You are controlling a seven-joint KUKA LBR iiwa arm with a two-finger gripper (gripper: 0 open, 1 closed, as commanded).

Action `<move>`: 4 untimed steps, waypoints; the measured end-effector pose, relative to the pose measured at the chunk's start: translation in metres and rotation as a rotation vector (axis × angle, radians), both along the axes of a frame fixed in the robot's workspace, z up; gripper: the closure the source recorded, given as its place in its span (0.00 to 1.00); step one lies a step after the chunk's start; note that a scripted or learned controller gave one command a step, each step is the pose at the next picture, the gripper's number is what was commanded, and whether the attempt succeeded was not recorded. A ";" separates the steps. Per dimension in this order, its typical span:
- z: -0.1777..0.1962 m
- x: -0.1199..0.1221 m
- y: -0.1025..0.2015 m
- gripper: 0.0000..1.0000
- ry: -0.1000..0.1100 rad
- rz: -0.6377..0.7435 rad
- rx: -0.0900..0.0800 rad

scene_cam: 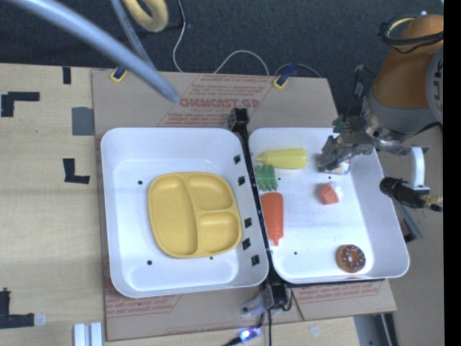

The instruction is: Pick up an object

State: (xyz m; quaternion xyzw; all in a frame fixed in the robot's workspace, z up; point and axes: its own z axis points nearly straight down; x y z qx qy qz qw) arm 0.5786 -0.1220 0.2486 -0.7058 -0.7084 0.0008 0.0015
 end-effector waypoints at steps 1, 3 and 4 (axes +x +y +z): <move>0.005 -0.011 0.053 1.00 -0.001 0.002 0.001; -0.015 -0.035 0.154 1.00 0.001 0.002 0.000; -0.010 -0.051 0.209 1.00 0.000 0.003 0.000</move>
